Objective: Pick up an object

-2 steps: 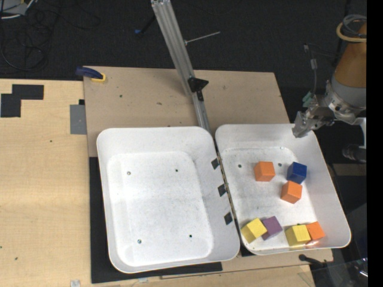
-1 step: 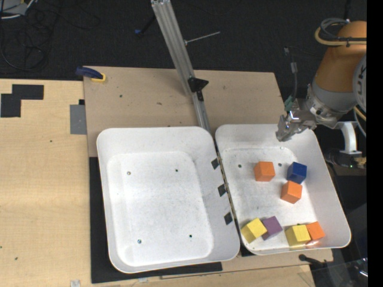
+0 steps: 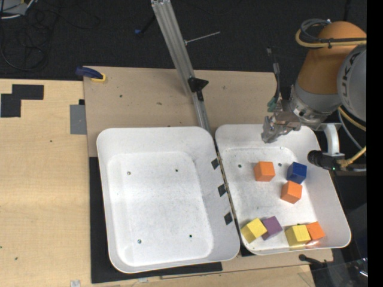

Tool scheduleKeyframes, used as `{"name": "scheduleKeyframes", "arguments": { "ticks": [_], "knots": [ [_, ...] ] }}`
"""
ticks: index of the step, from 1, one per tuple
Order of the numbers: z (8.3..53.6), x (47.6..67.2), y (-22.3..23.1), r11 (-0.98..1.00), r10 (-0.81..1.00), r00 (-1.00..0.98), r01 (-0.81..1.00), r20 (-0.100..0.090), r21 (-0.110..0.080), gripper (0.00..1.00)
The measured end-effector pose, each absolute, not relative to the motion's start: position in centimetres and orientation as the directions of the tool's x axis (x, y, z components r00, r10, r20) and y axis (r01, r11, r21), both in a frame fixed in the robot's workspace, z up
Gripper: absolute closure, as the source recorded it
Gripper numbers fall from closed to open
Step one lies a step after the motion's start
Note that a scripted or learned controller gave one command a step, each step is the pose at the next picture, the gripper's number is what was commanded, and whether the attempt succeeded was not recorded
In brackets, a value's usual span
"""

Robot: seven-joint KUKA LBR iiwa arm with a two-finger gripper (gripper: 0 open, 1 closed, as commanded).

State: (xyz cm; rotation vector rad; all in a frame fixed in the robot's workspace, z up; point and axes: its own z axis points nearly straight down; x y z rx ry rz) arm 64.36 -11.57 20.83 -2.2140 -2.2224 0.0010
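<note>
Nothing had been picked up: the gripper (image 3: 274, 131) was poised over the right bin's (image 3: 341, 223) far edge (finger state could not be told), the cubes (image 3: 264, 171) left lying below.

- We read this as a robotics lab: grey-and-orange industrial arm (image 3: 326, 70) at 2 o'clock.
- Plywood bench (image 3: 42, 178) carries two white bins (image 3: 155, 139).
- Aluminium strut (image 3: 176, 52) at 12 o'clock, loose cables (image 3: 18, 5) at 10.
</note>
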Motion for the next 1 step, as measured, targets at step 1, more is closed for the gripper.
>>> {"name": "scheduleKeyframes", "arguments": {
  "ticks": [1],
  "knots": [
    [20.3, 63.35, -6.87, 0.003, 1.0, -0.003, 1.0, 0.003, -0.005, 1.0]
  ]
}}
